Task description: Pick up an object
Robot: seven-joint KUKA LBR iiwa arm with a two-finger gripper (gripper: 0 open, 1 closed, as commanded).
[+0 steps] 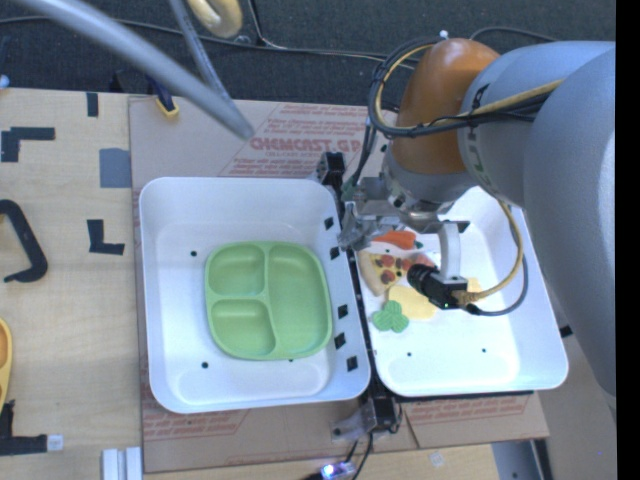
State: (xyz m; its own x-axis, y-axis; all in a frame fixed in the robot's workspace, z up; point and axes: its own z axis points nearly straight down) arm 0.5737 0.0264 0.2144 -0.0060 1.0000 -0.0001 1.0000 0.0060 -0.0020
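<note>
While the arm [540,118] leans in from the right with its orange band [445,98] over the far side of the right bin [520,368], the gripper [392,230] sits low by that bin's left wall, close to where the two bins meet. Can't tell if it's open or closed: the wrist body blocks the tip from this angle. Pickable stuff is all in the right bin, clustered in its left half just on the near side of the gripper. Small orange piece [400,238] is right beside the gripper; whether they touch, can't tell. Pale wedge with red dots [381,270] lies just nearer the camera than that, with a flat yellow piece [420,305] next to it. Green leafy toy [390,318] is the nearest of the lot, touching or just beside the yellow one. Left bin [170,368] holds a green divided plate [268,300], three compartments, lying flat about centre, well apart from the gripper. Both bins sit on a cardboard sheet [300,143] with red print.
</note>
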